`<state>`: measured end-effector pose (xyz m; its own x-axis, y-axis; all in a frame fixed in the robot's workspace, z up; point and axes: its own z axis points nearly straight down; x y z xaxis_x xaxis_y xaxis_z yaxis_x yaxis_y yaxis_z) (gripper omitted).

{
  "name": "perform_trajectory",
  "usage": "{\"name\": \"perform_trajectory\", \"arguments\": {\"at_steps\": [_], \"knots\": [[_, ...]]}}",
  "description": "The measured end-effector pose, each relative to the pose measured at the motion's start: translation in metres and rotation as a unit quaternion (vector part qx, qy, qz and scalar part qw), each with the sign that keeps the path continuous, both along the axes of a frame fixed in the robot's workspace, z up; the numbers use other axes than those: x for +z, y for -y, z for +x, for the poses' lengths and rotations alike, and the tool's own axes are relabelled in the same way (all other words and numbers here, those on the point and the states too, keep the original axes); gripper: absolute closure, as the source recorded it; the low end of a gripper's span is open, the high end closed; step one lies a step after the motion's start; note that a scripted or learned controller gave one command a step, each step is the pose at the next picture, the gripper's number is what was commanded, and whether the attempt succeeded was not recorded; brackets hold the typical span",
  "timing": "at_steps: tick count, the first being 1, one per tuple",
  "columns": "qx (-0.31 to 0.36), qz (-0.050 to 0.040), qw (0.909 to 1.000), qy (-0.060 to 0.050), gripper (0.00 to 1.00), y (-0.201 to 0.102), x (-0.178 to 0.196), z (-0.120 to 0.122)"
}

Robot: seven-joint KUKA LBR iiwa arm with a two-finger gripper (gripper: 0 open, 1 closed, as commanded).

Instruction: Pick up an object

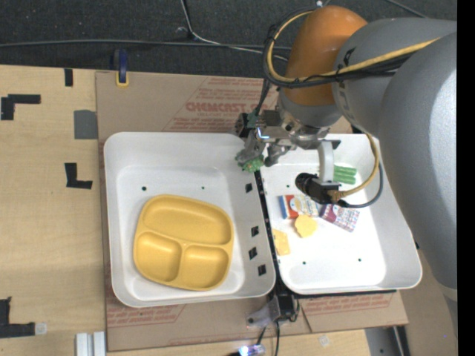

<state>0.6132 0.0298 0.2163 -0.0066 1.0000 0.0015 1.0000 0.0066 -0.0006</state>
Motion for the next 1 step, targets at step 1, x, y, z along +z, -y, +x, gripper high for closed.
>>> {"name": "perform_trajectory", "arguments": {"at_steps": [1], "knots": [[-0.001,-0.0004,1.0,0.0,1.0,-0.0517,0.013,-0.0063]]}}
